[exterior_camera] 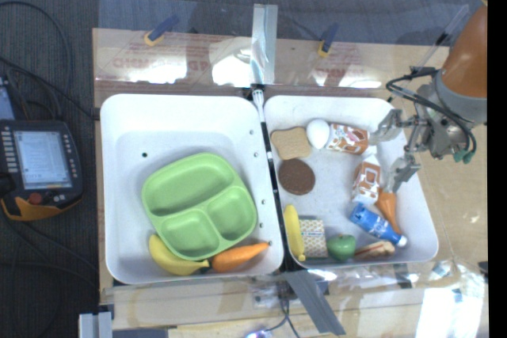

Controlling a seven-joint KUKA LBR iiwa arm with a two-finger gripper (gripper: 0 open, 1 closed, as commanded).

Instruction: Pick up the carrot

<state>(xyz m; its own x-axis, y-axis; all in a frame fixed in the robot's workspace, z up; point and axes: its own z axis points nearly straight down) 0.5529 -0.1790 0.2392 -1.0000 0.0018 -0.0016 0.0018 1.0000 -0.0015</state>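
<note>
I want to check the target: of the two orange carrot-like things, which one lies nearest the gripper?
The small carrot in the right bin, just under the gripper, beside the blue bottle. The other orange piece lies in the left bin by the green plate.

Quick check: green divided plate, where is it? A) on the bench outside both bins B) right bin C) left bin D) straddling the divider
C: the green divided plate lies flat in the left bin, with a banana and an orange carrot-like piece at its near edge.
</note>
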